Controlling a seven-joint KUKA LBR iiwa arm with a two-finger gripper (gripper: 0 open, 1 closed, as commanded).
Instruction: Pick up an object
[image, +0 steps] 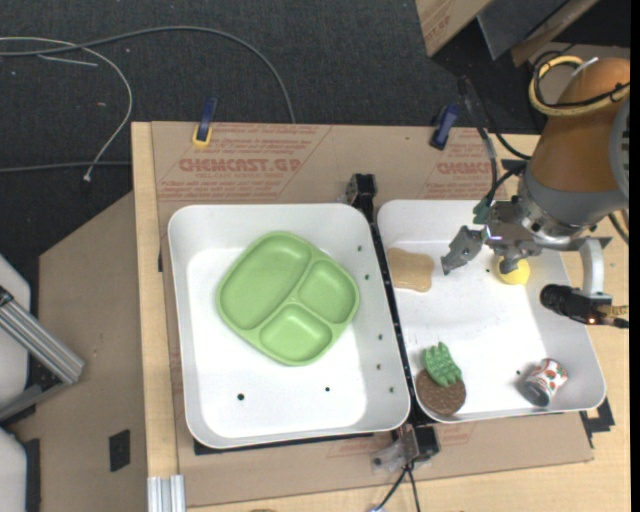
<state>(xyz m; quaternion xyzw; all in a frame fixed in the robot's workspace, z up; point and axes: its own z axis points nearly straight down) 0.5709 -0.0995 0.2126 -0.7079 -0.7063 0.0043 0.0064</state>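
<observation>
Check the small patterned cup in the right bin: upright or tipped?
Tipped: the small patterned cup lies on its side on the right bin floor.

Grey arm (570, 190) with a broad orange band (580, 120), black cables, dark metal wrist hardware.

Red print on the brown cardboard sheet (300, 160) under the bins, along its far edge. Behind the left bin (185, 300) it reads roughly "CHEMCAST GP", in large block capitals. Smaller red lines run slantwise above and below that word; too fine to read. Behind the right bin (590, 370) the same red print repeats, partly hidden by the arm; letters there not legible. Small cup (545, 380) in the right bin bears a red pattern, unreadable.
</observation>
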